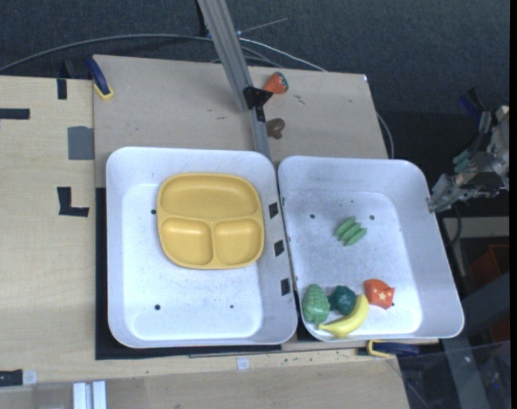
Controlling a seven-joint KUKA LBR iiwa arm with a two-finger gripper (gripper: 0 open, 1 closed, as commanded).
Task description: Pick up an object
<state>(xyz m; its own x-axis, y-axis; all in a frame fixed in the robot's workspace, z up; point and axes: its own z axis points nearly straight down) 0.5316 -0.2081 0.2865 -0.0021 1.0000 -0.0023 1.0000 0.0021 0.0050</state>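
The end effector (473,173) is sitting just outside the right bin's (411,177) right rim, beyond the counter's (181,100) right edge; at this size and blur I cannot tell what state it is in, and nothing is showing in its grasp.

Candidate objects are lying in the right bin. A green pod (350,231) is resting alone near the middle. Crowded into the front corner are a green leafy vegetable (315,304), a dark green piece (342,299), a yellow banana (350,319) and a red piece (378,293).

The likeliest failure, as I judge it, is coming from that cluster: the pieces are touching or nearly so, and they are hugging the bin's front wall, so a descent there risks striking the rim, nudging neighbours, or catching two at once. The lone pod looks low and small, so a grasp could slip over it.

The left bin (122,254) is holding a yellow divided plate (211,220). No brand, label or legible writing is showing anywhere.
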